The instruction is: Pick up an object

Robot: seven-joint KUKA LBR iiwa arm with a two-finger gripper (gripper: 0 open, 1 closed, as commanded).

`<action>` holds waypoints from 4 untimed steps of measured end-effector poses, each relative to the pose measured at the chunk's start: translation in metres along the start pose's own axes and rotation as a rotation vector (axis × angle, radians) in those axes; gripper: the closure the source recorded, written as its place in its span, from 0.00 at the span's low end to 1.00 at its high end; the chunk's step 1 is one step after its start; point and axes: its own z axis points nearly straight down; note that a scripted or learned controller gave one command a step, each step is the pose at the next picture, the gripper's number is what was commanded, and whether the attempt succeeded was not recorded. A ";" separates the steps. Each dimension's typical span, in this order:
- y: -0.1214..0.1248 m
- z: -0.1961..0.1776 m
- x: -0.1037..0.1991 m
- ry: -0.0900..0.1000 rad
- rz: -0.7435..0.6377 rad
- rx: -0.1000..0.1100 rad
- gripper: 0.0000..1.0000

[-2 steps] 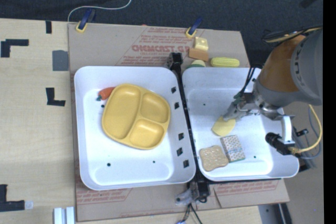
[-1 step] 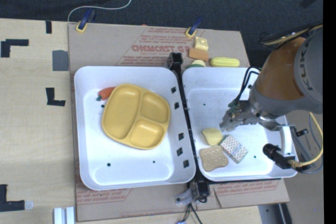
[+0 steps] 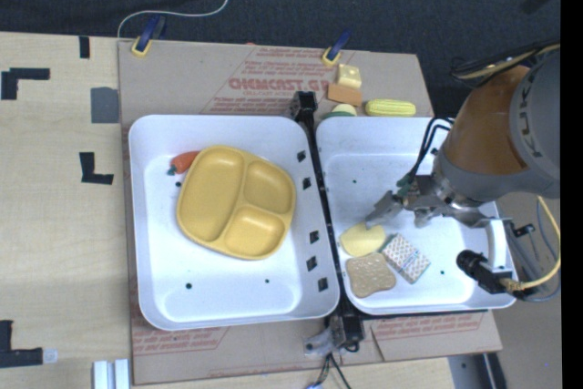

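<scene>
— Grey arm with orange band, highest over the bench, reaching in from the right. And the gripper?

— Low over the right bin. Fingers spread apart, slack, with nothing between them.

— Closest to the tips?

— Pale yellow piece, just below the left fingertip, lying on the bin floor. Cannot tell whether touching or a little apart.

— Anything else close by?

— Checkered packet, just beneath the gap between the fingers. Beside it a tan cracker, touching the yellow piece and a little further below the tips than that piece is.

— And off to the left of the fingers?

— Across the black divider, well apart from them: left bin bearing a yellow divided plate, tilted askew. Peeking from under its far corner, something orange-red, mostly hidden.

— Beyond the fingers, past the bin's far rim?

— On the cardboard: yellow corn cob, tan block, and a small pale-green thing just beside the block. Too small to name better.
</scene>
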 end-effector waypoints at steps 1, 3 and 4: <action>0.009 0.051 0.016 0.000 0.001 0.005 0.00; 0.021 0.070 0.015 0.000 0.001 -0.001 0.00; 0.022 0.059 0.015 -0.002 0.001 -0.004 1.00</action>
